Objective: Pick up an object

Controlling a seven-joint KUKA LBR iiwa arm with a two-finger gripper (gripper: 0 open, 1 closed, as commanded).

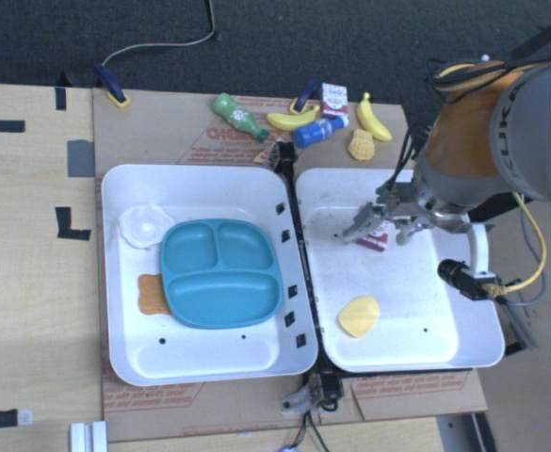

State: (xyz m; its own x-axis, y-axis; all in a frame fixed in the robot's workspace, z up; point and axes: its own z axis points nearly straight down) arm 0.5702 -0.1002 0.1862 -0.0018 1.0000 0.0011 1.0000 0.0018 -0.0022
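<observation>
Gripper point(385, 224) spread over small red-and-white packet point(375, 242) (grip unclear); yellow lump point(359, 315) well apart in right bin point(463, 347).

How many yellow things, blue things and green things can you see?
Yellow: 4 - two bananas, a yellow piece behind the bins, a yellow lump in the right bin.
Blue: 2 - divided plate, bottle.
Green: 1 - bottle.
Total: 7
</observation>
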